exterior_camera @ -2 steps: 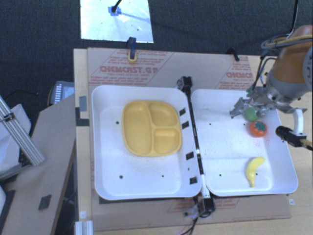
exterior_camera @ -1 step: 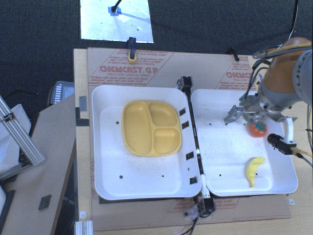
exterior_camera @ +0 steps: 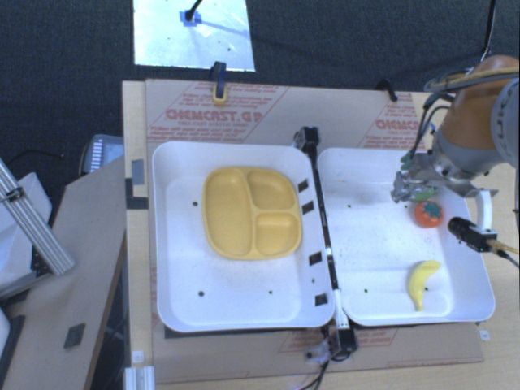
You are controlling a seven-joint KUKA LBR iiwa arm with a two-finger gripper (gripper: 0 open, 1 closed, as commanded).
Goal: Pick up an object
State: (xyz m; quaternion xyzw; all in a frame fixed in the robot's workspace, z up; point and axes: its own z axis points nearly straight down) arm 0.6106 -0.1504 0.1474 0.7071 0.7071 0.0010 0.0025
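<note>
Hovering gripper (exterior_camera: pixel 409 187), finger state unclear, over right bin (exterior_camera: pixel 366 242).
One round orange tomato (exterior_camera: pixel 428 213) just beside it; one curved banana (exterior_camera: pixel 422 281) nearer; one glossy three-compartment yellow tray (exterior_camera: pixel 250 212) left.

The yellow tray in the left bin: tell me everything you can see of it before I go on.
The yellow tray looks like smooth moulded plastic, roughly square with rounded corners. Raised ridges split it into three compartments: one long one on its left side and two smaller ones on its right. It lies flat, open side up, slightly rotated, near the middle of the left bin. Apart from the bin floor, nothing touches it.
</note>
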